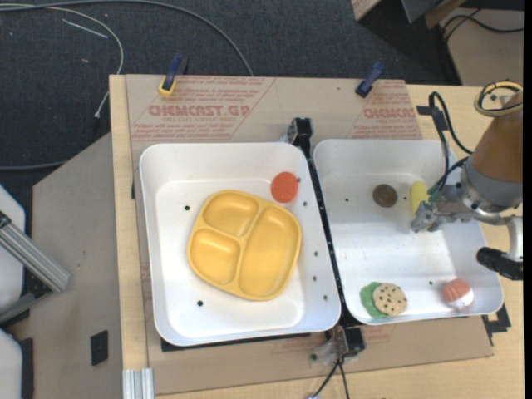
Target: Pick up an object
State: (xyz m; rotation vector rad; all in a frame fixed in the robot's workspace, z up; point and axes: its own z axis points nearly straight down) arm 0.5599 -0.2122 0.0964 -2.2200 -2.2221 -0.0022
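Observation:
In the right bin (366, 248) lie a small brown round piece (384, 195), a yellow piece (418, 194), a green-rimmed cookie-like piece (383, 299) near the front wall and a pink-orange piece (456, 292) at the front right. My gripper (426, 217) hangs low over the right bin's right half, just below and beside the yellow piece. Whether it touches that piece is unclear. The arm's grey wrist and orange band (499, 152) rise to its right. In the left bin (166, 223) sit a yellow divided plate (245, 243) and an orange ball-like piece (284, 187).
Black clips (300, 129) join the bins at the back and front. Blue clamps (172, 73) hold the cardboard sheet under the bins. A bare white floor stretch lies in the right bin's middle. Cables run over the dark carpet behind.

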